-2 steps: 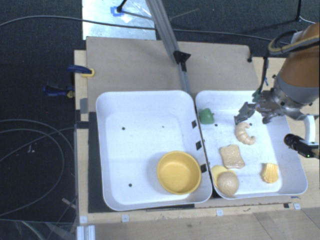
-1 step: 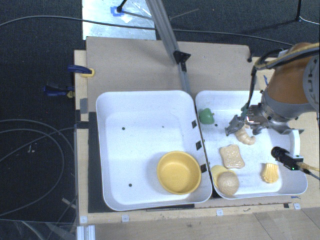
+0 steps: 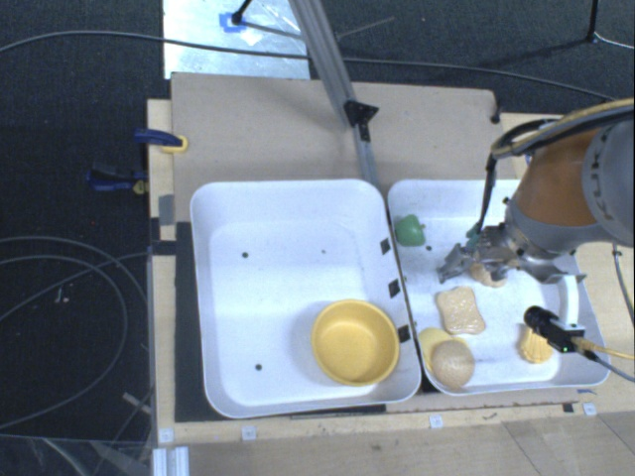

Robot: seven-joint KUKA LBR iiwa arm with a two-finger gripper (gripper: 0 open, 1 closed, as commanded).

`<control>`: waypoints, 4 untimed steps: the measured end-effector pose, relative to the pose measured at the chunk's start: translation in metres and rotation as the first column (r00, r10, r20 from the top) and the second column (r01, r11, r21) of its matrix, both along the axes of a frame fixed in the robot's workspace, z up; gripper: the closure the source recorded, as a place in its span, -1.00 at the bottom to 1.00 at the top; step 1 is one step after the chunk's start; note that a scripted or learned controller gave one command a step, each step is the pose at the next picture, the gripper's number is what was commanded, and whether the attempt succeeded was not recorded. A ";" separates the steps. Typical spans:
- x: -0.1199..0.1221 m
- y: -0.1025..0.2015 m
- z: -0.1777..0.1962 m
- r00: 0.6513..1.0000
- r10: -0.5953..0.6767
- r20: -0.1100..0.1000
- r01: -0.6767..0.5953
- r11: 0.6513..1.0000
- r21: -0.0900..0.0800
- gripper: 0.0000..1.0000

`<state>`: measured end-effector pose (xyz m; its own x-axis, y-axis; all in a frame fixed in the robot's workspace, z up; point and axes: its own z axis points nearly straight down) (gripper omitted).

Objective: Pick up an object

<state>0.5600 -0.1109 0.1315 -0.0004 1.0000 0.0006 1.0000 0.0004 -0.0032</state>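
My gripper (image 3: 474, 263) is low inside the right bin (image 3: 451, 198), near its middle. A small tan object (image 3: 487, 273) lies right at the gripper's tip, partly hidden by it. Just in front lies a flat beige bread-like piece (image 3: 460, 311). A round beige ball (image 3: 452, 362) and a yellow piece (image 3: 432, 339) sit at the bin's front left. A small green object (image 3: 409, 230) rests at the back left. A yellow-orange piece (image 3: 534, 345) lies at the front right, beside a black part of the arm.
The left bin (image 3: 268, 206) holds a yellow bowl (image 3: 355, 341) at its front right. A grey pole (image 3: 332, 58) slants down to the bins' shared back edge. The arm's orange band (image 3: 556, 181) hangs over the right bin's back right.
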 end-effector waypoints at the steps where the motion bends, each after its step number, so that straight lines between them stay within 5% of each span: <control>1: 0.002 0.000 0.013 1.000 -0.001 0.007 0.001 1.000 -0.001 1.00; 3: 0.000 0.008 0.095 1.000 0.005 0.009 -0.005 1.000 -0.001 1.00; 4: 0.021 0.051 0.088 1.000 0.010 0.006 -0.010 1.000 0.001 1.00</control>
